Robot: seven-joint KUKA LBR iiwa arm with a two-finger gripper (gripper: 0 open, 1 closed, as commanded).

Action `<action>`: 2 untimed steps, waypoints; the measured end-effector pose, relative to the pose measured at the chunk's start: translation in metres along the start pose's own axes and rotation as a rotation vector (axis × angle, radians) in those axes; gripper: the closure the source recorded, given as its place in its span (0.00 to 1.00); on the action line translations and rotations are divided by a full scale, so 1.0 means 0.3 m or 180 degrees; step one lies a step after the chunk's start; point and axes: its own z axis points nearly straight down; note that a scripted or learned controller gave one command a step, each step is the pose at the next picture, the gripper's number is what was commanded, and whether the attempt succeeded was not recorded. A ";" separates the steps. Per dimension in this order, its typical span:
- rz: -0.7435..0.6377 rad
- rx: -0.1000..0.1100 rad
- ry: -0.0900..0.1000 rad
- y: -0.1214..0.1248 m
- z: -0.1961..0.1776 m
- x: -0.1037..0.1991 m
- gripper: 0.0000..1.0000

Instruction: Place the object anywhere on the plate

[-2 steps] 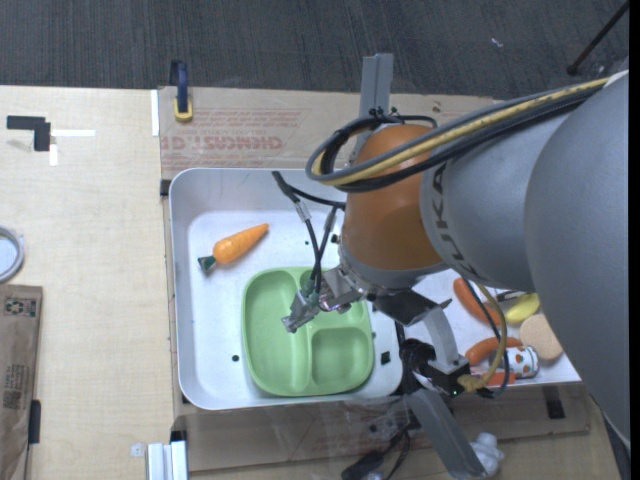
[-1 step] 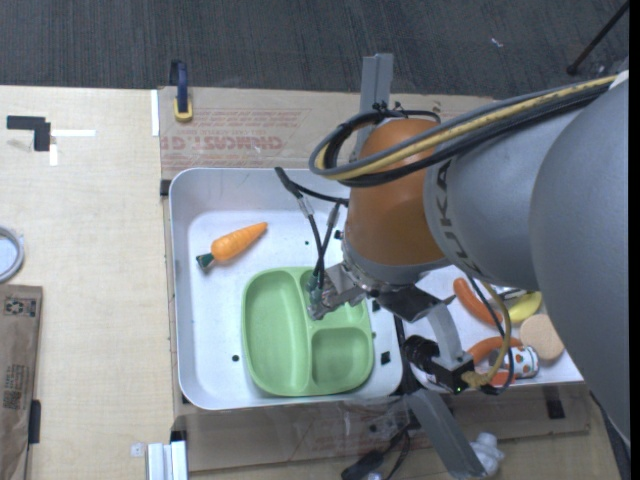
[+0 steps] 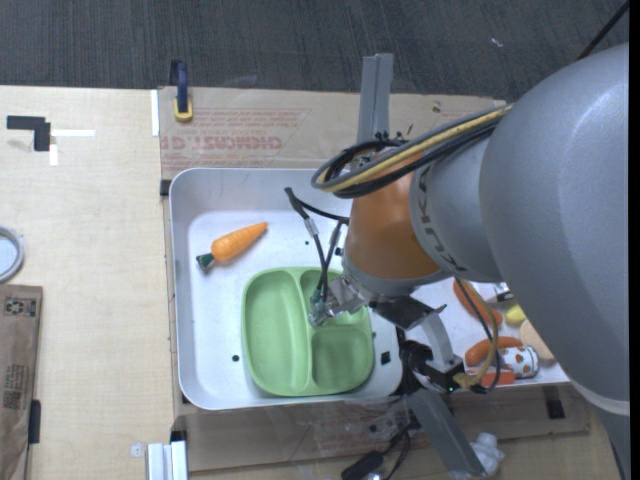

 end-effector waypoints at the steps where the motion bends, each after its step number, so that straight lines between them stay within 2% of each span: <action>1: 0.1612 0.0023 -0.0004 0.062 -0.264 -0.274 1.00; 2: 0.1858 0.0034 -0.0003 0.037 -0.205 0.024 1.00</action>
